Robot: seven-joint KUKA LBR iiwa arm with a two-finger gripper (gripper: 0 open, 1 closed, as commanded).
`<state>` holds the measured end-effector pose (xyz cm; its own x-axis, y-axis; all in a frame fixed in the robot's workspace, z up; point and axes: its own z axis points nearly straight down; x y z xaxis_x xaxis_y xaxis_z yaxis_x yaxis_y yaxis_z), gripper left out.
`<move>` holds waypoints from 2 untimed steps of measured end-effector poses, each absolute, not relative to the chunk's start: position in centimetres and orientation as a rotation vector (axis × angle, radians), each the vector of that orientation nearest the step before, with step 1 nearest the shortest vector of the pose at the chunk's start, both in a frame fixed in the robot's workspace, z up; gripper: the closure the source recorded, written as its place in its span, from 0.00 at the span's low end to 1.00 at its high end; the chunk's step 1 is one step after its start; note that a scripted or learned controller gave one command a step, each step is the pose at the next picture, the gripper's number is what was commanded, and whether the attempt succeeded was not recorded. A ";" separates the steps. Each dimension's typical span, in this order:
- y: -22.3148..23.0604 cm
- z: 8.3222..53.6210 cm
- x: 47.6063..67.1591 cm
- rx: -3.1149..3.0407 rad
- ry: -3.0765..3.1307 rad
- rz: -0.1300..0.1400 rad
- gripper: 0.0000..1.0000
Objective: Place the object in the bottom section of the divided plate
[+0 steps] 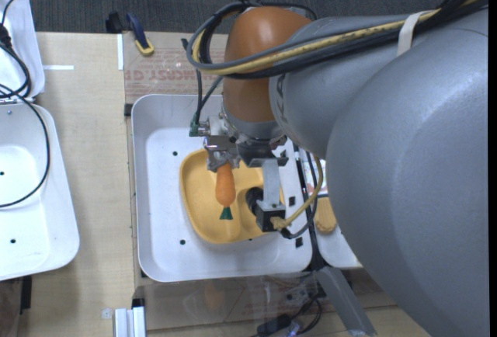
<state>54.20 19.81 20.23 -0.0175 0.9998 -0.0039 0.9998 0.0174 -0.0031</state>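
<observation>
A yellow divided plate [200,196] lies in the white bin [159,196] under the arm. An orange carrot [225,186] with a green stem end hangs over the plate, stem pointing down toward the view's bottom. My gripper [222,160] is at the carrot's upper end, shut on it, with the dark fingers on either side of the carrot's top. The arm's wrist and cables hide the plate's right part and its dividers.
A second white bin [31,196] lies at the left with black cables across it. A tan object [324,217] peeks out to the right under the arm. A blue clamp [138,34] rests on the wooden bench behind the bin.
</observation>
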 end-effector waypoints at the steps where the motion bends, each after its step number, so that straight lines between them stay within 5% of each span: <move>1: 19.8 20.2 54.2 2.202 2.240 -0.008 0.00; 2: 17.6 13.3 49.8 2.587 1.783 -0.014 0.00</move>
